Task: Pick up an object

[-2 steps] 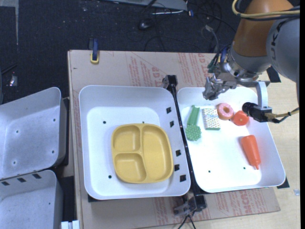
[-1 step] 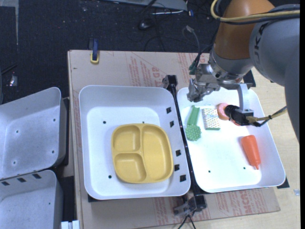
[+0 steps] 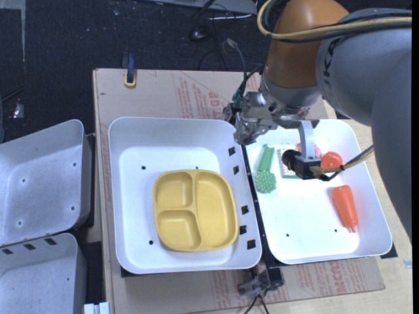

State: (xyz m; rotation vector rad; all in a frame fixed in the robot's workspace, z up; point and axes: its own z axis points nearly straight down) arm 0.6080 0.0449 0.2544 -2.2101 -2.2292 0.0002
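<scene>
Tool (image 3: pixel 247 127) over left rim of right bin (image 3: pixel 308 235); green brush (image 3: pixel 265 170) just beside.

Glossy yellow plastic plate (image 3: pixel 195 209), smooth white plastic bins (image 3: pixel 170 133), bristly green brush (image 3: pixel 265 170)

Brown bench (image 3: pixel 171 89); white left bin (image 3: pixel 126 139), white right bin (image 3: pixel 315 231)

1. A yellow divided plate (image 3: pixel 195 209) lies in the left bin (image 3: pixel 127 175).
2. The right bin (image 3: pixel 308 237) holds a green brush (image 3: pixel 265 170) and an orange carrot (image 3: pixel 345 207).
3. The tool (image 3: pixel 252 124) hangs over the right bin's far-left corner, near the brush.
</scene>
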